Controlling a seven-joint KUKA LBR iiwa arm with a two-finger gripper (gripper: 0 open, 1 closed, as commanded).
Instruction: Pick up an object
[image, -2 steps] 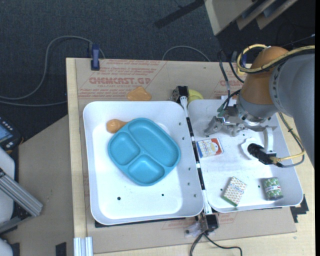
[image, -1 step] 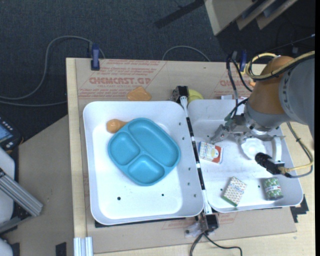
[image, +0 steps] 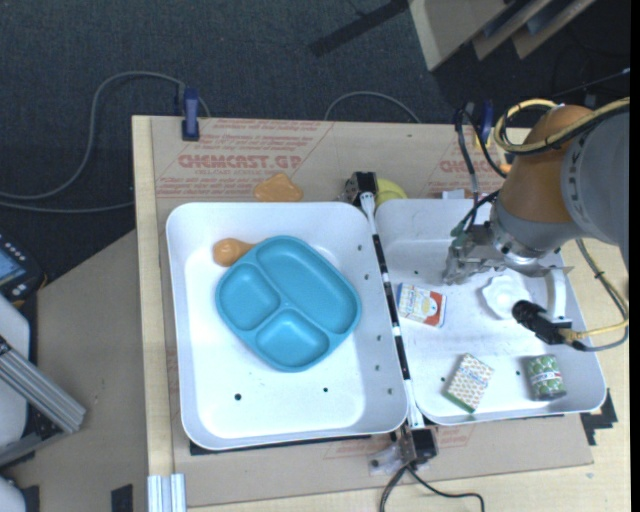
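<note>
Objects lie in the right bin: a small carton, a patterned packet, a green can and a white lump. End effector, hanging over the bin's rear part above the carton; whether it is open or closed cannot be told. Left bin, holding a blue divided tray and an orange piece on the desk.

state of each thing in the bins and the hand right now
blue tray: flat, right side up, left bin
orange piece: lying at the tray's upper left edge
small carton: lying flat, right bin
patterned box: lying, right bin
green can: on its side
hand: low in right bin
</note>
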